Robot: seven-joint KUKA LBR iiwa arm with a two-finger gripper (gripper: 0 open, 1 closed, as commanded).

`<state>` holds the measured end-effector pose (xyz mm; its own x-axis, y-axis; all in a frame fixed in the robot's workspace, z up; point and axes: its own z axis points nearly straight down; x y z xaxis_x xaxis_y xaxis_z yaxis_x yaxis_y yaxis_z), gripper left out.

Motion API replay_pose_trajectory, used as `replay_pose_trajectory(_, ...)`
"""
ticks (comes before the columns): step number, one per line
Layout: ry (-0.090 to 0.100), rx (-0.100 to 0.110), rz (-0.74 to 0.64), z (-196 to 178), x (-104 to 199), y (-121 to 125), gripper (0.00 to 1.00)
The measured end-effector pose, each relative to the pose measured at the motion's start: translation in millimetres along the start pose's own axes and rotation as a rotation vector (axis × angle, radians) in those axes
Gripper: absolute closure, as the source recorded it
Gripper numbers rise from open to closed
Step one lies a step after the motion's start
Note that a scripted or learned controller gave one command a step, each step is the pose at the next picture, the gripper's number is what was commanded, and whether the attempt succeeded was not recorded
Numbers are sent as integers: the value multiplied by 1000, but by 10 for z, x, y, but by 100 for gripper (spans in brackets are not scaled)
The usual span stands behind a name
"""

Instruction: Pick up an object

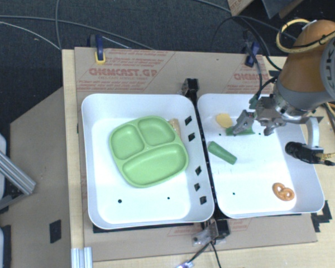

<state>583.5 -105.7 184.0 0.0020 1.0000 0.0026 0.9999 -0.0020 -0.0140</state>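
A brown surface (128, 66) printed with red lettering carries two white bins over a dark floor strung with cables. In the right bin (301, 202), the fingers (255, 123) stand spread, one tip touching a green piece (241, 128) that lies partly under them; whether it sits between them cannot be told. Just left of the fingers is a small yellow object (224, 119), its shape unclear. Below-left of them lies a green block (221, 152), elongated and tilted. Well below and right rests an orange pretzel (283, 192). The left bin (95, 149), far left of the fingers, holds a green divided plate (149, 151); a tan item (175, 126) peeks from behind its rim, mostly hidden.
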Motion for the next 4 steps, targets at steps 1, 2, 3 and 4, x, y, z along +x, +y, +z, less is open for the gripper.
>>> replay_pose_trajectory(1, -1, -12, -2, -63, 1, 30, 0)
replay_pose_trajectory(2, -1, -6, -1, 527, -78, 4, 0)
replay_pose_trajectory(3, -1, -8, -2, 1019, -73, 2, 0)
replay_pose_trajectory(4, -1, -14, -1, 877, -72, 18, 100)
